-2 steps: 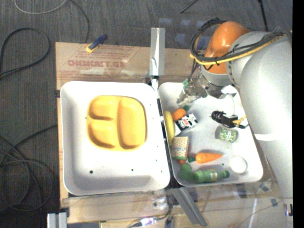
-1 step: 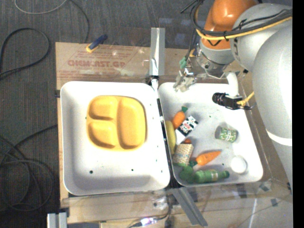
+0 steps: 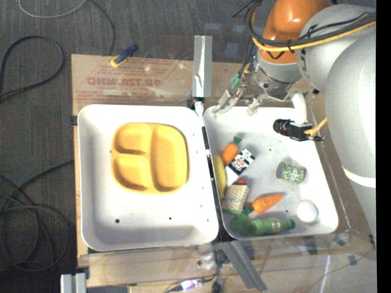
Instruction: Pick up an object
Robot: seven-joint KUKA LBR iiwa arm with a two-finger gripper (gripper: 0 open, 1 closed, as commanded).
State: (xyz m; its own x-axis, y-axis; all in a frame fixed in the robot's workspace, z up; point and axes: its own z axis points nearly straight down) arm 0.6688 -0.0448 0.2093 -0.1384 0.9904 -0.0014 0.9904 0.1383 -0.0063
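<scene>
Two white bins sat side by side. Nearest me, along the front wall of the right bin (image 3: 330, 223), a green bottle (image 3: 264, 226) lay on its side, with a white disc (image 3: 307, 211) just to its right. Behind the bottle were a carrot (image 3: 267, 202) and a tan waffled block (image 3: 236, 195), with a small red piece (image 3: 241, 180) just beyond the block. A banana (image 3: 219, 171) lay along that bin's left wall. Further back were a green cup (image 3: 292, 173), a black-and-white cube (image 3: 244, 160) and a second carrot (image 3: 230, 152) touching the cube. That made two carrots and one each of the rest, all loose in the right bin and none of them gripped. The print on the cup was too small to read.

The left bin (image 3: 98, 224) held one yellow tray (image 3: 149, 157) with three compartments.

Over the far rim of the right bin hung the tool (image 3: 237, 106), its two fingers spread with nothing between them.

Beyond the bins lay a cardboard sheet (image 3: 91, 96) with faded red print. I could make out "CHEM" and little more. One small blue-and-yellow thing (image 3: 124, 54) rested at its far edge.
</scene>
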